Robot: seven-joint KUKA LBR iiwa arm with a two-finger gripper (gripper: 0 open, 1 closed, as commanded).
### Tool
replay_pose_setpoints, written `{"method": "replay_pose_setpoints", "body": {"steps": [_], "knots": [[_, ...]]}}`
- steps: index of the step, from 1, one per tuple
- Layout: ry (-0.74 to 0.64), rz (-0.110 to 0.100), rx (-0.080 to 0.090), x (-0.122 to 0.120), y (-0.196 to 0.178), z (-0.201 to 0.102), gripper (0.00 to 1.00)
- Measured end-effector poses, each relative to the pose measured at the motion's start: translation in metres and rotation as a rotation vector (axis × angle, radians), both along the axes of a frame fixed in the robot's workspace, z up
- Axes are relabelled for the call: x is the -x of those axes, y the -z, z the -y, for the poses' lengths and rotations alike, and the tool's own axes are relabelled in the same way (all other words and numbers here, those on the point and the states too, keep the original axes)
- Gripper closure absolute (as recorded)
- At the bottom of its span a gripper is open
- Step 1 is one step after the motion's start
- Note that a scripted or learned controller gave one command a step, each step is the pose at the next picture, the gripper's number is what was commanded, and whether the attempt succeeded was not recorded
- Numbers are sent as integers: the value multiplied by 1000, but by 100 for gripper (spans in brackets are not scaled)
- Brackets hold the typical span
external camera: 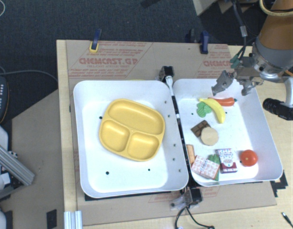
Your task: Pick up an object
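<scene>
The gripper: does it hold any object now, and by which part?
Nothing is held. The gripper hangs open above the right bin's far edge, with nothing between its fingers; the banana lies below it.

Yellow plate with three parts sat in the left white bin, right white bin held a banana, a red tomato, a round cookie and small boxes, open gripper hung above the banana, holding nothing.
</scene>
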State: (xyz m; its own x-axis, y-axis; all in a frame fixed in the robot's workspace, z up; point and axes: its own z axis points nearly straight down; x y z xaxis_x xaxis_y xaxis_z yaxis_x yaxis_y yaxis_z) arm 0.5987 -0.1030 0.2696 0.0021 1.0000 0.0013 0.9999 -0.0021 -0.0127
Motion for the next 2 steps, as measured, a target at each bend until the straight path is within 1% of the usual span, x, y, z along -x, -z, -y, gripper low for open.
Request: {"method": "replay_pose_setpoints", "body": {"steps": [1,2], "knots": [[-2,13,1,-2,-7,0,0],[-2,7,0,1,38,-7,0]]}}
